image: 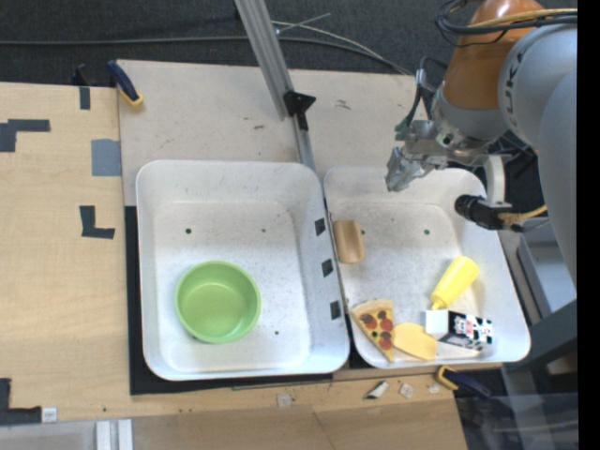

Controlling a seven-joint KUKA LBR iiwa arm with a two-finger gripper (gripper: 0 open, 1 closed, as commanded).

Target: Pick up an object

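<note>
1. Overhead, a grey robot arm with an orange band enters from the right, and its gripper (405,174) hangs over the far edge of the right bin (412,228).
2. Whether the gripper is spread, closed or grasping cannot be told at this size; nothing is visibly caught in it.
3. Below the gripper and a little to its left, a small tan bread-like block (349,241) lies against the bin's left wall.
4. Well below the gripper and to its right, a yellow bottle (454,281) lies tilted on the bin floor.
5. Farther below, near the front rim, a toy pizza slice (375,323) sits just beside a yellow cheese wedge (413,341).
6. To the right of the wedge lies a small black-and-white carton (463,329), just under the yellow bottle.
7. Far to the gripper's left and lower, the left bin (225,204) holds a green bowl (217,300), upright in its front half.
8. A slanted metal pole (272,59) crosses the bench up and to the left of the gripper.
</note>
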